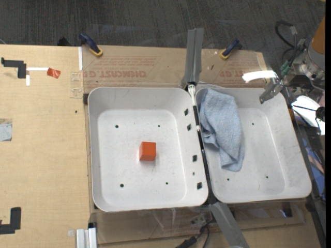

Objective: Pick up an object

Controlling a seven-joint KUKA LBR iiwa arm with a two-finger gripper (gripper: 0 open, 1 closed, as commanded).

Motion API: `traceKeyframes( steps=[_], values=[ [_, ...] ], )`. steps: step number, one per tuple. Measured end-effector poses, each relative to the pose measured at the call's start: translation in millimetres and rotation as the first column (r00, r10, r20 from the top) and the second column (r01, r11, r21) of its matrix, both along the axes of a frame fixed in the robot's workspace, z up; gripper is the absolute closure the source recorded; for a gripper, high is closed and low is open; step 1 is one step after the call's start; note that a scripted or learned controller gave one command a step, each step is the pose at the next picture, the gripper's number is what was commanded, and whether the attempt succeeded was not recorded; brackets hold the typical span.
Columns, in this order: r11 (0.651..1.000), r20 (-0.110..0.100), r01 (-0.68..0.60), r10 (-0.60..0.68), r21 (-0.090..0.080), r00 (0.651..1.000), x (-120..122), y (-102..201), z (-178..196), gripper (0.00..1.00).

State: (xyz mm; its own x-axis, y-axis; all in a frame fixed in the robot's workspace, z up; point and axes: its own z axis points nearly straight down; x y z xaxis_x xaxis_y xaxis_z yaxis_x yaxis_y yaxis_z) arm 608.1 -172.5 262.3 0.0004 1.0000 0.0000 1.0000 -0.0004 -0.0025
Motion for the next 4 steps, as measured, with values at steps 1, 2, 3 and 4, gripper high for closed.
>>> traceKeyframes(
  steps=[1, 2, 3, 4],
  values=[
    [0.971, 0.000, -0.238, 0.238, 0.000, 0.971, 10.4, 8.4, -156.4, 0.00],
    [0.912, 0.009, -0.409, 0.409, -0.007, 0.912, 38.5, 46.6, -166.2, 0.00],
    [0.914, 0.011, -0.406, 0.406, -0.008, 0.914, 39.0, 45.7, -156.2, 1.00],
    [0.853, 0.006, -0.522, 0.522, -0.004, 0.853, 51.8, 70.7, -81.1, 1.00]
  ],
)
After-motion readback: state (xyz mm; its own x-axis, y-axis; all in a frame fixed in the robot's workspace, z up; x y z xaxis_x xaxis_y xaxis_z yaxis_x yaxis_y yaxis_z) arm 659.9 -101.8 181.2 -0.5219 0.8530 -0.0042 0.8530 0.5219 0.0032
